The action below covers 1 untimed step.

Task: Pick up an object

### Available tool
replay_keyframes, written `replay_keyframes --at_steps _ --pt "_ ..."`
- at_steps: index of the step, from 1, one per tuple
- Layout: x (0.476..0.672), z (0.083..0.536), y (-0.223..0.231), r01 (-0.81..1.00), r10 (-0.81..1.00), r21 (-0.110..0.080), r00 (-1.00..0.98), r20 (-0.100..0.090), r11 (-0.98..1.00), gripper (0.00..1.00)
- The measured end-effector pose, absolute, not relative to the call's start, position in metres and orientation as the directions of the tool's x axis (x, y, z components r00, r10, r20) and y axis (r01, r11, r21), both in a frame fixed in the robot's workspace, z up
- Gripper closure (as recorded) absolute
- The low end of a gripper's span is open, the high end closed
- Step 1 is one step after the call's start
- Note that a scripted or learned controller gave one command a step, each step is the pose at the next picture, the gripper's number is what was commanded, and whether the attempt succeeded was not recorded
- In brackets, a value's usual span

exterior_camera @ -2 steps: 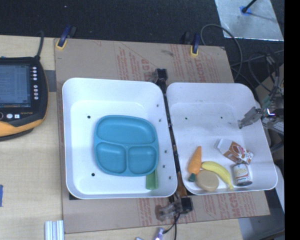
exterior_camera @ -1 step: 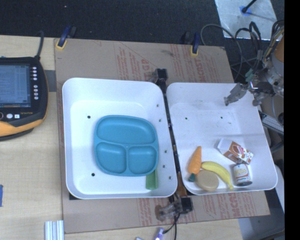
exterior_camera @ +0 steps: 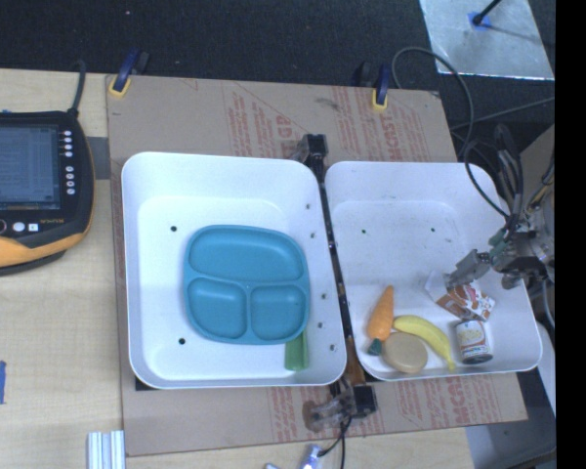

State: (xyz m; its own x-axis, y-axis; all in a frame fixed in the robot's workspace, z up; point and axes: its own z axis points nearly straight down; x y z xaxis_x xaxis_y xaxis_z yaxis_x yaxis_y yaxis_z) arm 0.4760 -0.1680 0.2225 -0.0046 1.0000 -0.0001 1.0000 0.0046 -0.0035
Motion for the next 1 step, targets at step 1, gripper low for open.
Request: replay_keyframes --at_steps 1 --pt "0.5265 0.1577 -0.2119 1.000 1.000 -0.004 -0.004 -0.001 0.004 0.00"
